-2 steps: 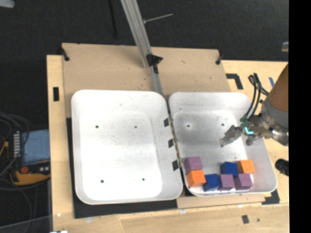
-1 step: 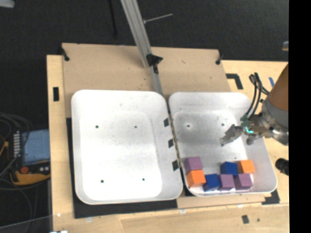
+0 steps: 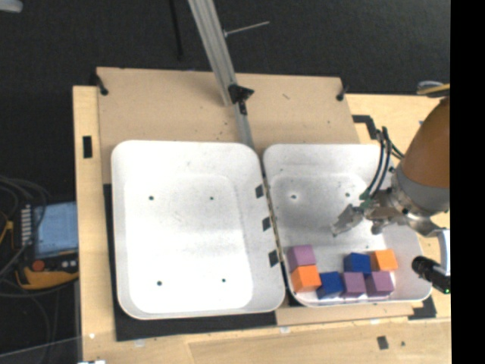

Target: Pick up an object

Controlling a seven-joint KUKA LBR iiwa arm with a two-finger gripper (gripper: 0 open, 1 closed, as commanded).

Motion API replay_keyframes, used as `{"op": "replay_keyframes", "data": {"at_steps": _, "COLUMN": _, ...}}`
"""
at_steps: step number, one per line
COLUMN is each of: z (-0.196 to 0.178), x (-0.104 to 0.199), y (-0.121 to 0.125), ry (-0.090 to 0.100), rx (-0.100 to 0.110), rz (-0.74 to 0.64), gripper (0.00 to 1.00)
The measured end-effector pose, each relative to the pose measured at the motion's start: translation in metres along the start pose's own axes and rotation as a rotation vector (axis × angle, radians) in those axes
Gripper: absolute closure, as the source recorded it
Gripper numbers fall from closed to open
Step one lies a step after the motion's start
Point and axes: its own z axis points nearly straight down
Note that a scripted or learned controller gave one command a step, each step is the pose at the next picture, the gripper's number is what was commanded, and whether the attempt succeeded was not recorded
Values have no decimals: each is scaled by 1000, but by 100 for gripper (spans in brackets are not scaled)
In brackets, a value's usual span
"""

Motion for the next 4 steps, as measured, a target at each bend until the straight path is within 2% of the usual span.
{"op": "replay_keyframes", "data": {"at_steps": 2, "z": 96, "x": -6, "y": 0, "ry": 0, "rx": 0, "rz": -2, "gripper": 0}}
{"op": "replay_keyframes", "data": {"at_steps": 3, "z": 82, "x": -7, "y": 3, "ry": 0, "rx": -10, "rz": 5, "gripper": 100}}
{"op": "replay_keyframes", "data": {"at_steps": 4, "z": 19, "x": -7, "y": 11, "ry": -2, "rx": -12, "rz": -7, "gripper": 100}}
